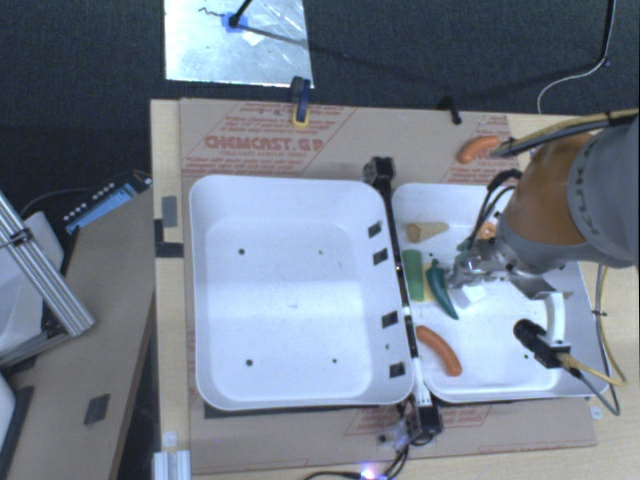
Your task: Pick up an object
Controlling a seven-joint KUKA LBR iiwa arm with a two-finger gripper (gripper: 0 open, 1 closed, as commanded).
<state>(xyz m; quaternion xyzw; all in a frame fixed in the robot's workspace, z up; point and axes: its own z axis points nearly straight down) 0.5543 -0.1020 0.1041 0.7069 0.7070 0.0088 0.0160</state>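
My gripper [466, 273] is low in the right bin [500, 380], near its middle. Just left of it lies a dark green pepper-shaped piece [441, 291], close to or touching the gripper. A light green block [411, 271] lies along the bin's left wall. A tan wedge [427, 231] rests toward the back, and an orange-red sausage [439, 350] lies near the front. The arm covers the bin's right part.
The left bin [210, 268] stands beside the right one, with a black-clipped divider [392, 268] between them. An orange sausage-shaped thing [478, 148] lies on the cardboard behind the right bin. A yellow-and-blue clamp [299, 103] sits at the board's back edge.
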